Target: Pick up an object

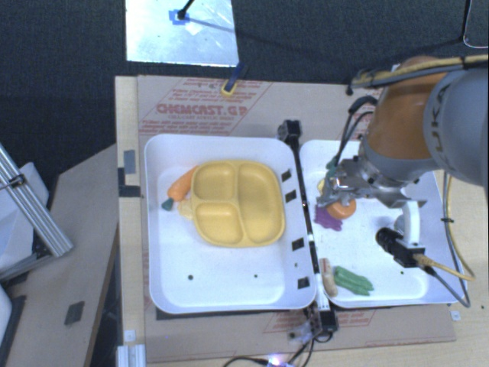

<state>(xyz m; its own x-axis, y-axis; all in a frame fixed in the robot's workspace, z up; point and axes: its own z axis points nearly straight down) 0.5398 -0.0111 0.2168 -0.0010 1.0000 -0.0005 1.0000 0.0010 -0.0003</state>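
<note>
Camera view | grey arm with orange band [428, 128] over right white bin [367, 297] | gripper [338, 197] low above purple toy [328, 218] and orange round toy [344, 209] | finger state: cannot tell | judged: nothing lifted yet, grasp and lift remain

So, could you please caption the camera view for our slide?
Claw low over orange and purple toys in right bin; yellow tray left.
</note>
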